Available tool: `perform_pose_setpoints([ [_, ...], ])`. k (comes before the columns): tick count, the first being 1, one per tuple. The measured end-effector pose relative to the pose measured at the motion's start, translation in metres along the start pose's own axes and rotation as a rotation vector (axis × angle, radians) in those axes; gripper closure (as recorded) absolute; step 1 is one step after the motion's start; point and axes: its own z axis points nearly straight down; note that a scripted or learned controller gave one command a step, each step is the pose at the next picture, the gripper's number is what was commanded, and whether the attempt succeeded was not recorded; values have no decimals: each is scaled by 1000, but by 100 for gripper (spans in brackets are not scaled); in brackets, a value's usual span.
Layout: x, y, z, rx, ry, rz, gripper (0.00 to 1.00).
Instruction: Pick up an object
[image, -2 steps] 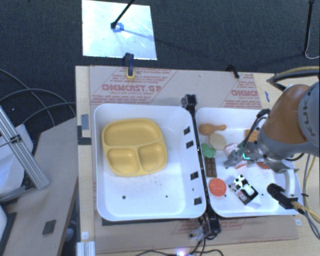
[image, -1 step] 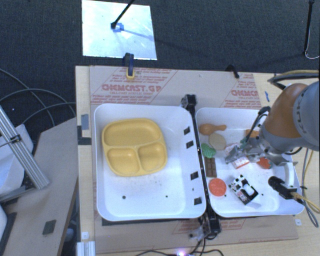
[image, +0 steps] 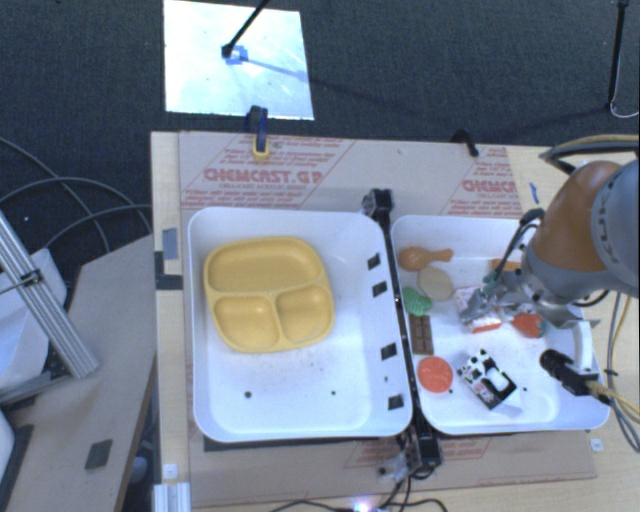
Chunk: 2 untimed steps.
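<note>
My gripper (image: 483, 303) is low in the right bin (image: 540, 415), near its middle, at the end of the grey and orange arm (image: 585, 235). Directly under it lies a small white and red object (image: 482, 322), partly covered by the gripper. A red-orange round piece (image: 527, 324) sits just to its right. Near the front of the bin are a black and white object (image: 488, 380) and an orange disc (image: 434, 373). A brown drumstick-shaped piece (image: 424, 258), a pale rounded piece (image: 438, 283), a green piece (image: 414, 300) and a brown slab (image: 421, 336) lie to the gripper's left.
The left bin (image: 300, 400) holds a yellow divided plate (image: 268, 293). A black divider strip (image: 392, 300) runs between the bins. The arm's bulk hangs over the right bin's right side, with a black part (image: 563, 370) near that wall.
</note>
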Motion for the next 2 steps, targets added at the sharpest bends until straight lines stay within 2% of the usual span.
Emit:
perform_pose_setpoints([
  [1, 77, 47, -94, -10, 2, -9, 100],
  [2, 136, 58, -102, 1, 2, -8, 100],
])
